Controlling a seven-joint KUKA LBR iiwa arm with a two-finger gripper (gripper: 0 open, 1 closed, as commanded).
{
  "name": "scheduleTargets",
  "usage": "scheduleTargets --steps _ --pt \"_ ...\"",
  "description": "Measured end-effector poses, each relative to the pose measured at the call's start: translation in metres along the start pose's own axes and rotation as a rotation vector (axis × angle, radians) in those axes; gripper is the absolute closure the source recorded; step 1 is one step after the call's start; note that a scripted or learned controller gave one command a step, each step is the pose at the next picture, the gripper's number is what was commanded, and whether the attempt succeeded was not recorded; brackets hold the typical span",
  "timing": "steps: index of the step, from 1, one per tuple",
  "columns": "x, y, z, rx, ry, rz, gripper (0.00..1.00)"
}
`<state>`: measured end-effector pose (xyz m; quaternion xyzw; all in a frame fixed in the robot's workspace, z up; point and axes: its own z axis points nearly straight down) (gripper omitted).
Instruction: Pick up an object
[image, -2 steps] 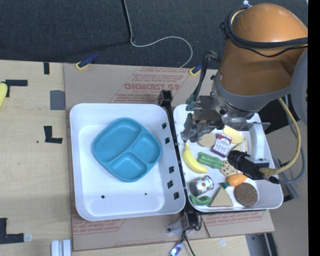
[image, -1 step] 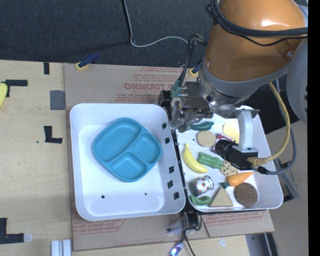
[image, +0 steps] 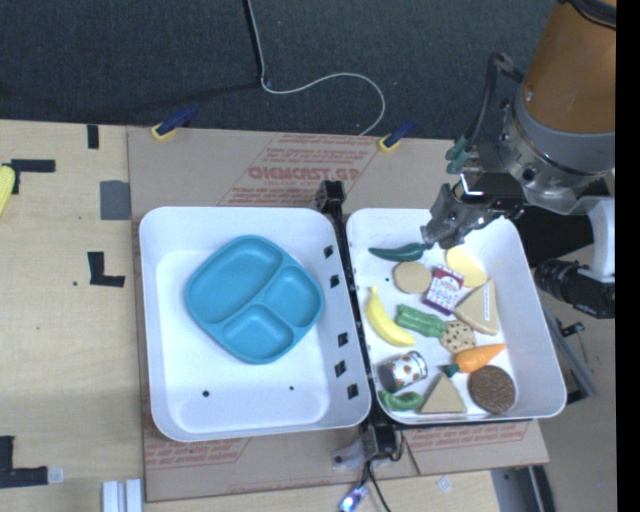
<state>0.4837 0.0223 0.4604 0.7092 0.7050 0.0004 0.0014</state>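
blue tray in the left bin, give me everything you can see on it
The blue tray is one glossy, plastic-looking piece with rounded corners, divided by raised ridges into three compartments: one large, two smaller. It lies flat, right side up, turned at an angle to the walls of the left bin, roughly mid-floor and nearer the far wall. Nothing sits in it. It touches only the bin floor.

Illumination is even and moderately bright, apparently from overhead. The two white bins (image: 160, 300) read clean, with mild glare along the rims and no blown-out areas. Shadows are soft and short (a faint one lies under the blue plate (image: 255, 298)). Focus is fair across the bench; the arm (image: 565, 90) at upper right is slightly soft. Colours look a little cool. Small items show coarse detail.
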Motion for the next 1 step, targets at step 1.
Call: scheduleTargets --steps 1 --pt "0.0426 -0.0003 -0.0034 0.003 0.001 -0.009 1.0"
